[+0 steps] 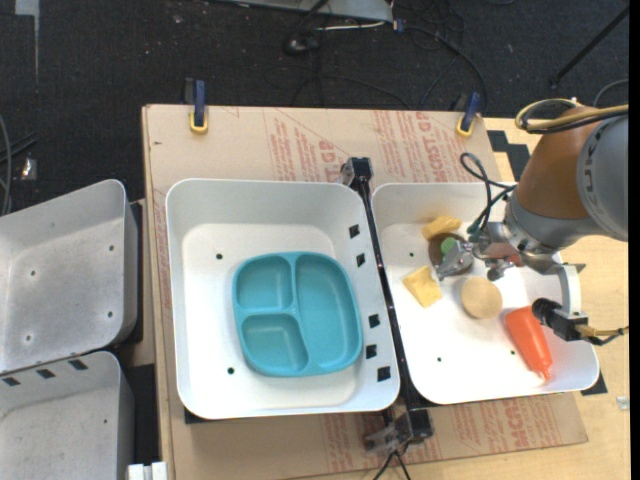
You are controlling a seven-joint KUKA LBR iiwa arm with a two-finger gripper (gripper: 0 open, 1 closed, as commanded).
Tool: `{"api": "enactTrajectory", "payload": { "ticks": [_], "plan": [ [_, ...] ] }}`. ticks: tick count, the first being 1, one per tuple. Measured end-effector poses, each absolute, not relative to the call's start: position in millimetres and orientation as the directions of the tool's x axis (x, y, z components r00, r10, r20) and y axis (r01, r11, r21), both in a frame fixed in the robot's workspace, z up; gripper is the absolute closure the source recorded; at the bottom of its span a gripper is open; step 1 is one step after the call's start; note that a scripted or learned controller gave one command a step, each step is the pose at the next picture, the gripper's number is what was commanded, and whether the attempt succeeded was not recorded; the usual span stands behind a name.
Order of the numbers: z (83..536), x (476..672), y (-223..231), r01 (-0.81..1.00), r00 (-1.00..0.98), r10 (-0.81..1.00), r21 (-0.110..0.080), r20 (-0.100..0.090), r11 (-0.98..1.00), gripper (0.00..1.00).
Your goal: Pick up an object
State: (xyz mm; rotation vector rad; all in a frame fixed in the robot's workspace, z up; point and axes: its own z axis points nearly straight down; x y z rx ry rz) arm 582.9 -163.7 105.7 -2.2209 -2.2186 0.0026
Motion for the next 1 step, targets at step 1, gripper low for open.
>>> {"api": "enactTrajectory", "payload": {
  "ticks": [1],
  "plan": [
    [118.7, 584.1, -163.5, 1.000, 0.001, 1.000, 0.001, 0.000, -0.001, 1.00]
  ]
}}
